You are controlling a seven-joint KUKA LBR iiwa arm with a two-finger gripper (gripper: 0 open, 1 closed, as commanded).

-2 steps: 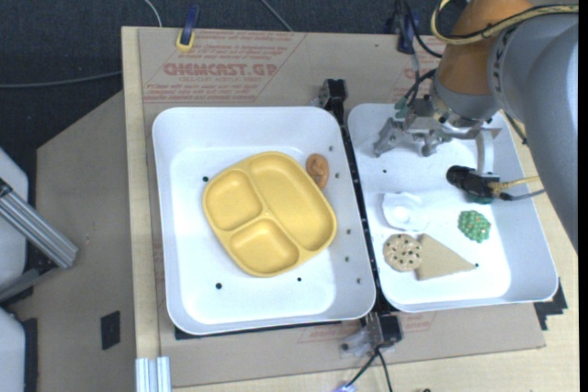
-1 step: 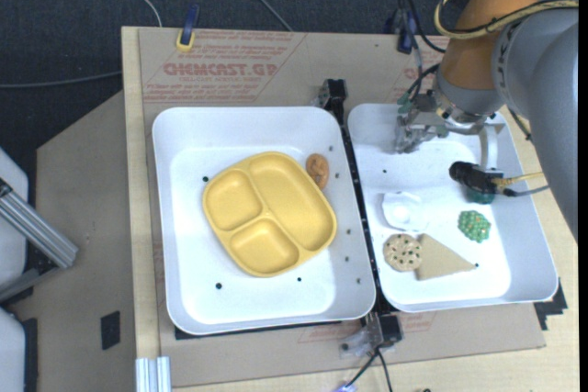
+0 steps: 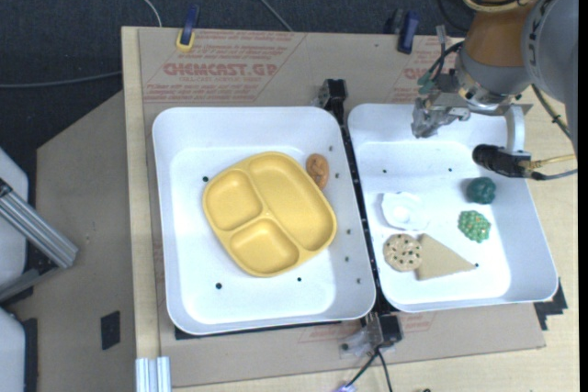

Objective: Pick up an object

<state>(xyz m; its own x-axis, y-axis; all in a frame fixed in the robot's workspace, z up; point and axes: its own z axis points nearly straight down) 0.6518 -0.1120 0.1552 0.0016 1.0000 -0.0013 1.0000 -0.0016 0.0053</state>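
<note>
The grey two-finger end effector [image 3: 430, 126] is hovering at the upper right of the frame, above the right white shallow bin [image 3: 533, 225]. No object is sitting between its fingers; the finger spacing cannot be determined. The candidate objects, including a round speckled cookie [image 3: 401, 251], are lying lower in that bin, so the pick is not yet made.

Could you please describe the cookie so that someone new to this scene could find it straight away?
Look in the right-hand white bin, at its near edge. The cookie lies there, touching the tan wedge and just below a white piece. It alone is round, flat and dotted with dark chips.
</note>
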